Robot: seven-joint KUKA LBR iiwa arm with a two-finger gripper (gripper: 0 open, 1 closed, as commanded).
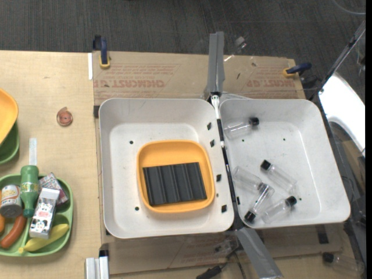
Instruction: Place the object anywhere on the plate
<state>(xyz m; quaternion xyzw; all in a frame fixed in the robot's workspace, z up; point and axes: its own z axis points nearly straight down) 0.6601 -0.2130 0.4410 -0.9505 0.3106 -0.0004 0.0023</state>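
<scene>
The left bin (116, 156) at frame centre holds the orange plate (174, 150), a black ridged object (174, 183) lying on it. The right bin (314, 132) holds several clear vials (273, 176). End effector state: cannot tell.

Both white bins (116, 156) are showing smooth, semi-gloss plastic. Orange plate (174, 150) in left bin is looking like matt plastic; its dark ribbed insert (174, 183) is appearing matt. Clear vials (278, 176) in right bin are glinting, glossy, black-capped. Bench (46, 86) is showing pale wood grain; cardboard (151, 77) is lying matt at far side.
</scene>
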